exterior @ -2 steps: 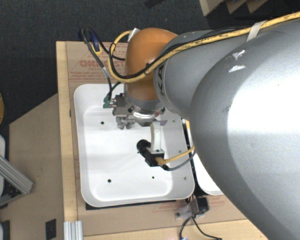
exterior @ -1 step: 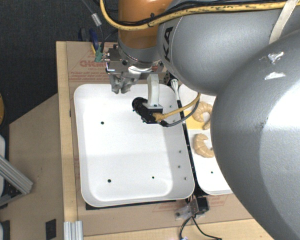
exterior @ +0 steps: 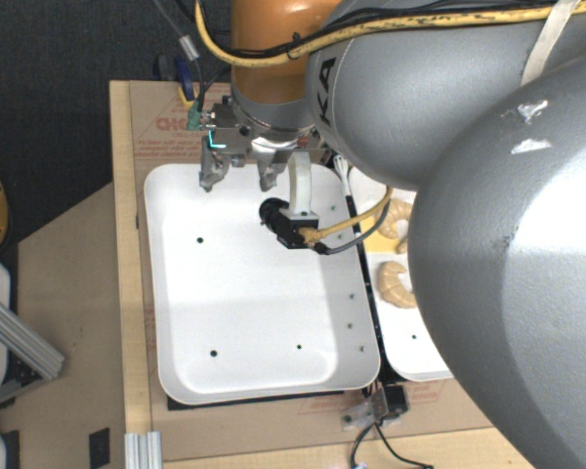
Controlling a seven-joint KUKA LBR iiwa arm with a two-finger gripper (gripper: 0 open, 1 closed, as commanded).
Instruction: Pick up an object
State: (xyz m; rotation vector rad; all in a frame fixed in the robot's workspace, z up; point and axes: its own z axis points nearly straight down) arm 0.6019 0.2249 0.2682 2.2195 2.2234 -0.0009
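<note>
Nearest the camera, the grey arm (exterior: 469,164) sweeps in from the right and covers most of the right-hand bin (exterior: 410,345), of which a strip of white floor and its near edge show. In that strip lie two pale tan objects, one (exterior: 396,284) near the bin's left wall and another (exterior: 398,220) just beyond it, partly under the arm. The left-hand bin (exterior: 244,360) sits beside it on the bench (exterior: 137,291), its white floor dotted with a few small dark holes. A yellow cable (exterior: 347,225) runs to a black fitting (exterior: 283,223) hanging over this bin's far half. Farther back, below the orange band (exterior: 283,27), the tool (exterior: 239,177) hangs over the left bin's far edge, its two fingers (exterior: 212,172) spread apart with nothing between them.
</note>
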